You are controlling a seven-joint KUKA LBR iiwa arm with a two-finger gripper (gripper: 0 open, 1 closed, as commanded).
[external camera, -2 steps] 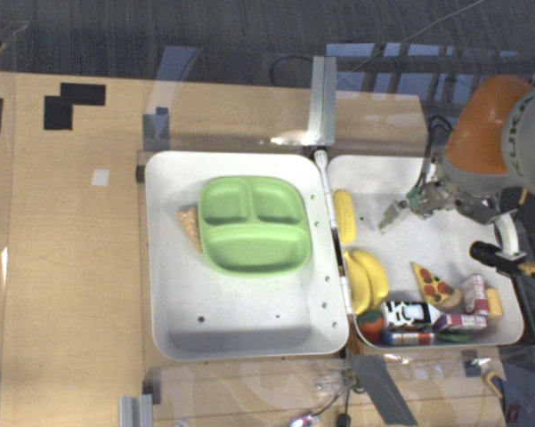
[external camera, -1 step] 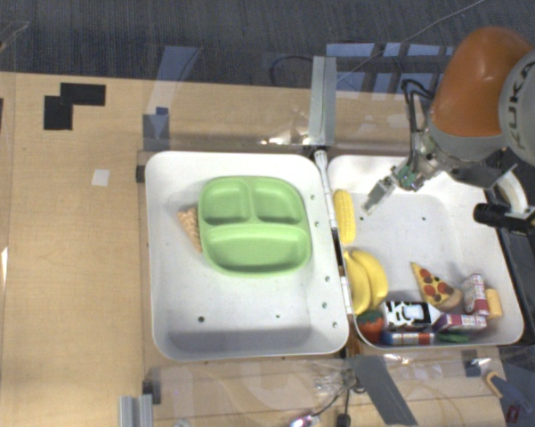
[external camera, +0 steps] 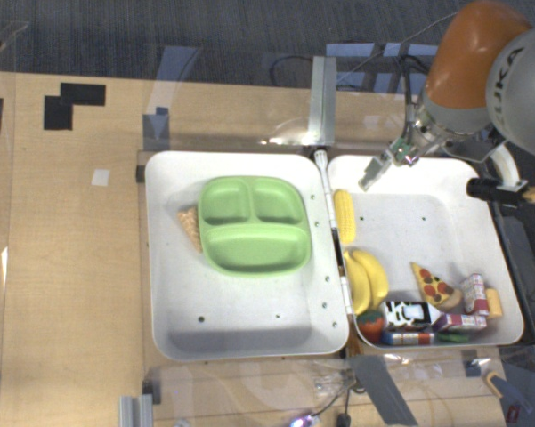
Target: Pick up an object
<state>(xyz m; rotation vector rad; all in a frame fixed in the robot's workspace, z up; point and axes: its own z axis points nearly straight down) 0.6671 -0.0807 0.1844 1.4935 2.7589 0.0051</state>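
My gripper (external camera: 380, 167) hangs over the back left part of the right bin (external camera: 427, 207), above bare white floor and apart from every object. A yellow corn cob (external camera: 344, 214) lies along that bin's left wall, just in front of and left of the gripper. Yellow bananas (external camera: 367, 278) lie further forward. A pizza slice (external camera: 434, 285), a black and white bottle (external camera: 408, 312), a red round thing (external camera: 372, 326) and small cans (external camera: 477, 297) crowd the front right corner.
The left bin (external camera: 240, 318) holds a green divided plate (external camera: 252, 223) with a tan cracker-like piece (external camera: 190, 228) tucked at its left edge. A metal divider (external camera: 331, 229) runs between the bins. The arm's orange band (external camera: 467, 56) rises at the back right.
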